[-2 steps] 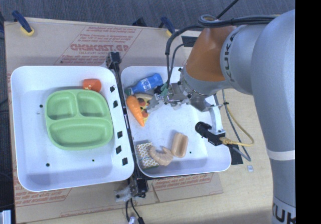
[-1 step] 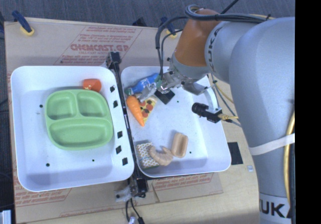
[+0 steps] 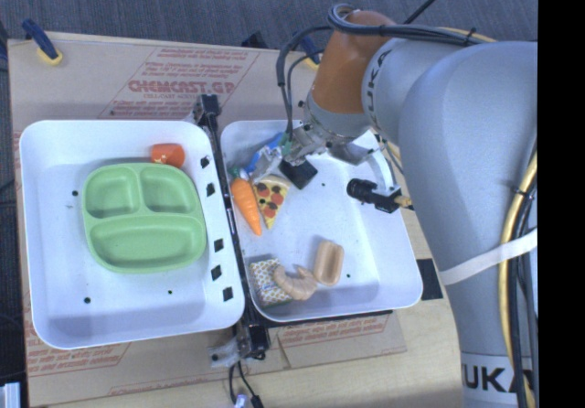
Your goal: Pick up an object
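smooth tapered orange carrot (image 3: 246,205) beside flat triangular pizza slice (image 3: 269,197).

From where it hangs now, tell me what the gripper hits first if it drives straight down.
Likely the pizza slice, or the bin floor beside it. The gripper hangs just above and right of the slice, near the carrot. Depth is hard to judge from this slanted view.
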{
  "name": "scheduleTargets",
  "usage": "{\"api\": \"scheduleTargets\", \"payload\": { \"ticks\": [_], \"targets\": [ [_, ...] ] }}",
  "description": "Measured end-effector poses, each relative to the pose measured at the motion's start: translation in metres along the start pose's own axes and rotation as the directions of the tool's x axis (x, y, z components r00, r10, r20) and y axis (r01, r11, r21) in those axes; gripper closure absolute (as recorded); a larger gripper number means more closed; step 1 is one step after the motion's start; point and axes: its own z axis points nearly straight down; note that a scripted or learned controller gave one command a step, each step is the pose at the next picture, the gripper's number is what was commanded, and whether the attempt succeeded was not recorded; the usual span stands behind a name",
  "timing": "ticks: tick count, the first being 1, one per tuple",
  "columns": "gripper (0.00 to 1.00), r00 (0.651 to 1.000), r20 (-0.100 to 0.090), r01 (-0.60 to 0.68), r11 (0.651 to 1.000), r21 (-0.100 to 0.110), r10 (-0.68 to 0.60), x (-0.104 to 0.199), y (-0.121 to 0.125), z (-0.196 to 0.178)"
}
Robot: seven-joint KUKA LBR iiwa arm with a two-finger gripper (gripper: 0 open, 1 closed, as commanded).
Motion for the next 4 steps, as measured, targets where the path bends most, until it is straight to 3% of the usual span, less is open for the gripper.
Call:
{"api": "scheduleTargets", "payload": {
  "ticks": [1,3,4],
  "targets": [
    [0.00,0.994,-0.003,-0.106,0.994,-0.006,0.106,0.0023,0.0022,0.0004],
    [0.00,0.994,-0.001,-0.113,0.994,-0.007,0.113,0.0022,0.0021,0.0008],
    [0.00,0.968,-0.006,-0.250,0.968,-0.013,0.250,0.0054,0.0051,0.0011]
  ]
}}
